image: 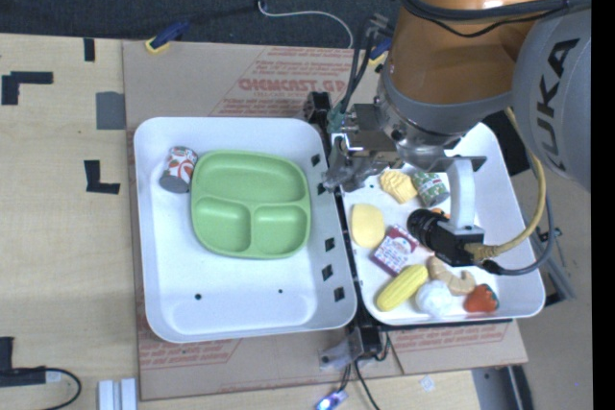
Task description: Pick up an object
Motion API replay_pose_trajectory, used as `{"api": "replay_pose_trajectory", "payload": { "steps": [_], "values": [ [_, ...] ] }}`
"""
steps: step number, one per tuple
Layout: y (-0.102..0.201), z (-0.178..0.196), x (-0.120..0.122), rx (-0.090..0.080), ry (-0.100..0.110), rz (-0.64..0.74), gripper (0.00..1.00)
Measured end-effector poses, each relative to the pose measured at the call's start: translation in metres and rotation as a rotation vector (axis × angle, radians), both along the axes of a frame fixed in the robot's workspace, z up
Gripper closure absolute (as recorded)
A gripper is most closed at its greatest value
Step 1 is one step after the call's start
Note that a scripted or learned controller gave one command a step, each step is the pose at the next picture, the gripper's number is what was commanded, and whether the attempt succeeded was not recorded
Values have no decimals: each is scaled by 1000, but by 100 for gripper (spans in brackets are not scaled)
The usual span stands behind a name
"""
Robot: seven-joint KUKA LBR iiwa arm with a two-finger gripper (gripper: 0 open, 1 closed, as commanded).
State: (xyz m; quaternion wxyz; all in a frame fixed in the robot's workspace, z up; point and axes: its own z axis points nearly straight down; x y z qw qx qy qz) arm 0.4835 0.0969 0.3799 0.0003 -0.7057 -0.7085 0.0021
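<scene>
Hanging low over the right bin, the end effector sits among the food toys; whether it is released or clenched cannot be told, as the wrist hides it. A yellow piece lies just beneath it, a lemon slightly below and left, corn farther down. A clean pick probably needs one isolated target, away from the wall.
</scene>
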Motion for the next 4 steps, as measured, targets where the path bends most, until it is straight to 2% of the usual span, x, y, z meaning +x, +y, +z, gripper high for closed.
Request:
{"api": "replay_pose_trajectory", "payload": {
  "steps": [1,2,3,4],
  "values": [
    [10,7,0,2,-2,-2,100],
    [44,7,0,2,-2,0,100],
    [-8,-173,-3,-3,15,-9,100],
    [66,-183,5,3,1,5,100]
  ]
}}
